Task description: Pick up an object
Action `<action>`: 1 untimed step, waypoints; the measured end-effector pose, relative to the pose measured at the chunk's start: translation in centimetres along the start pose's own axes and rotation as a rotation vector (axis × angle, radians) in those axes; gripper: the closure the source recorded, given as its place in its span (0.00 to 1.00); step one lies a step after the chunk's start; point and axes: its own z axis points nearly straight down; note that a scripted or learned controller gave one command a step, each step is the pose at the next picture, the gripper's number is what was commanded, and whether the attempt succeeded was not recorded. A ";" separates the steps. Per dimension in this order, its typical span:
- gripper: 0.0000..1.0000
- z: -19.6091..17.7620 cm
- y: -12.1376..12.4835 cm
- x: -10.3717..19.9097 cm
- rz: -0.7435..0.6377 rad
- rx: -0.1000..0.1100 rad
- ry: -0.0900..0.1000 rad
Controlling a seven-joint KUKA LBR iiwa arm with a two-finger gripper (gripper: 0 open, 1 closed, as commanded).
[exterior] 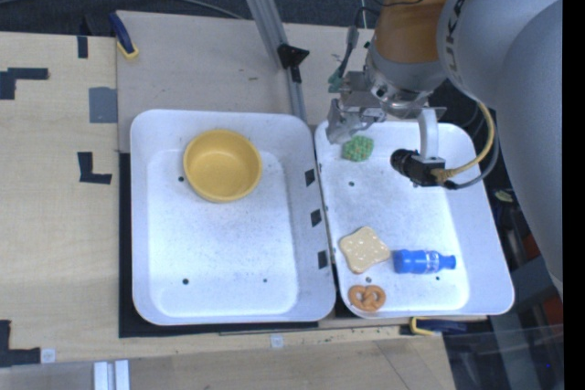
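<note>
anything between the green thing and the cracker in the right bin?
No. In the camera view, bare white floor of the right bin separates the green thing from the cracker.

Right bin (475, 288) has open floor in the middle; toast (365, 248), bottle (422, 261) and pretzel (366, 297) crowd the near edge. Left bin (151, 288) is roomy apart from the bowl (222, 164).

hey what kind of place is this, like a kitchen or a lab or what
Most likely a robotics lab test bench, not a kitchen. A grey-and-orange arm reaches over two white bins on a taped bench, and the items are small props: a yellow bowl, a blue bottle, a pretzel.
</note>
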 end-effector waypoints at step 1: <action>1.00 0.6 -1.3 4.7 0.001 0.000 0.000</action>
